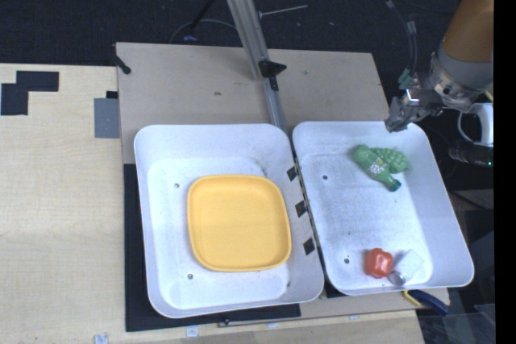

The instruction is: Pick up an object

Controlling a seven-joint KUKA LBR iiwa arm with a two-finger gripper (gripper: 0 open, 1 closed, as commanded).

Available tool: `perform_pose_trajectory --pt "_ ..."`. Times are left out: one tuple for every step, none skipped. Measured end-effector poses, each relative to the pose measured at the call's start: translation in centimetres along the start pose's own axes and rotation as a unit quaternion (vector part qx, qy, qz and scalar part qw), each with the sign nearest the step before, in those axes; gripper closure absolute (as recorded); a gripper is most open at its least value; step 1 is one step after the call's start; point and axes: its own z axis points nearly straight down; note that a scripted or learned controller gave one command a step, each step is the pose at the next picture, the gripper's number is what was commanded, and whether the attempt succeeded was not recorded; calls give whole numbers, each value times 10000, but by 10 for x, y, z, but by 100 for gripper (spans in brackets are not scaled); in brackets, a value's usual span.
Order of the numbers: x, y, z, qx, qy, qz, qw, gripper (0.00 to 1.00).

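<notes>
Surface (pixel 201 93): tan board bearing two shallow white bins side by side, with pale wood panelling off to the left and dark floor with cables at the far side. Left bin (pixel 157 173): holds one yellow plate (pixel 239 222), square with rounded corners, lying flat near the bin's middle. Right bin (pixel 451 238): holds three items. First, a green toy (pixel 379 163), knobbly and elongated, lying in the far part of the bin, slightly right of centre. Second, a red object (pixel 377 263), small and rounded, at the near edge. Third, a clear or whitish item (pixel 405 266) touching the red object on its right; too faint to identify. Arm (pixel 468 28): grey with an orange band, entering from the right, wrist angled down and leftward. Pincer (pixel 397 118): dark, poised over the far rim of the right bin, just beyond the green toy and apart from it; nothing is seen between its tips, and whether it is spread or closed cannot be told from here. Also present: a slanted aluminium rail (pixel 250 28) running from the far side toward the gap between the bins.
</notes>
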Motion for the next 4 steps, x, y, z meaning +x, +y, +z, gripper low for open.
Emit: perform_pose_trajectory --pt "-1 0 -15 17 4 2 10000 100" --pt "55 -1 -19 18 9 -18 10000 100" --pt "103 -16 -8 23 9 -15 10000 100" --pt "152 -23 6 28 10 -17 10000 100"
